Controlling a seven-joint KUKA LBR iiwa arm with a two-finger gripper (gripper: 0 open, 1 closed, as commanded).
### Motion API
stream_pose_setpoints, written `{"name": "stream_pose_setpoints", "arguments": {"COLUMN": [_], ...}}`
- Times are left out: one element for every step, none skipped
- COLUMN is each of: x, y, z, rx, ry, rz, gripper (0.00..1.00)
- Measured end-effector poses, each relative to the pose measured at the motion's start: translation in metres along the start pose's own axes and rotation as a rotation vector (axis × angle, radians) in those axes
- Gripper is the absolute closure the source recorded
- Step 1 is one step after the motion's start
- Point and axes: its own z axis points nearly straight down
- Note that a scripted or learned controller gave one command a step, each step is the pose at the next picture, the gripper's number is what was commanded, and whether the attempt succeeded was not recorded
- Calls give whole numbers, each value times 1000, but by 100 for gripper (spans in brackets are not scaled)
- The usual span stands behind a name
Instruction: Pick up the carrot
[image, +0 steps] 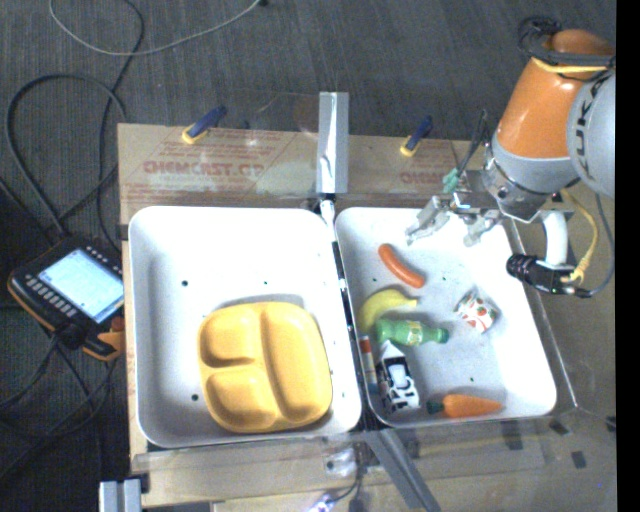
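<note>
The carrot (468, 406), orange with a dark green stub at its left end, lies flat along the front edge of the right bin (520, 345). My gripper (447, 227) hovers over that bin's back edge, far from the carrot. Its two fingers (424, 226) are spread apart with nothing between them.
The right bin also holds a sausage (401, 266), a banana (381, 304), a green bottle (411, 333), a small red-and-white carton (477, 312) and a black-and-white box (397, 382). The left bin (175, 250) holds a yellow divided tray (265, 366). A teach pendant (70, 293) lies at the left.
</note>
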Motion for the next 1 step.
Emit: {"name": "stream_pose_setpoints", "arguments": {"x": [-59], "y": [28], "z": [152], "rx": [-2], "ry": [-3], "rz": [8], "gripper": [0]}}
